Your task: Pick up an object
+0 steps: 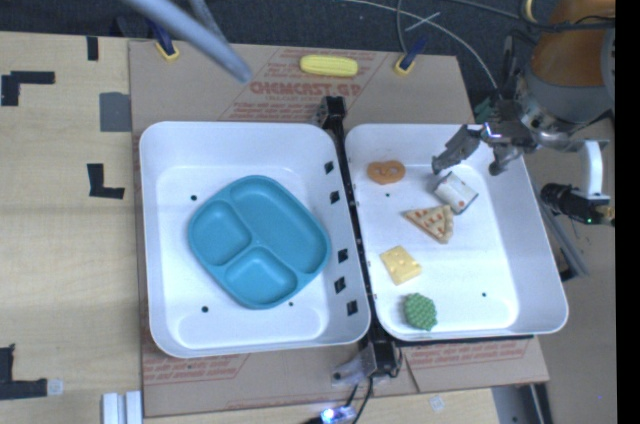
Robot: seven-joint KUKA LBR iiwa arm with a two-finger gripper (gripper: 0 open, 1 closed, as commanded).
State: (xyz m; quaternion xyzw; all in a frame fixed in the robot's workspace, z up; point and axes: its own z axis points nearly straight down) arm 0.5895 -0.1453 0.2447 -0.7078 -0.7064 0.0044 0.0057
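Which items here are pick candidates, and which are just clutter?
Candidates, right bin: round cookie, white block, pizza slice, cheese, green piece.

Clutter: blue tray in left bin, yellow piece on cardboard.

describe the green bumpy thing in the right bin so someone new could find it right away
Look at the right-hand shallow white bin, the one on the arm's side. Along its near edge lies a small green bumpy rounded object, just below the pale yellow cheese-like block. It is the one green item among the bin's orange, tan, yellow and white pieces, and the one nearest the camera.
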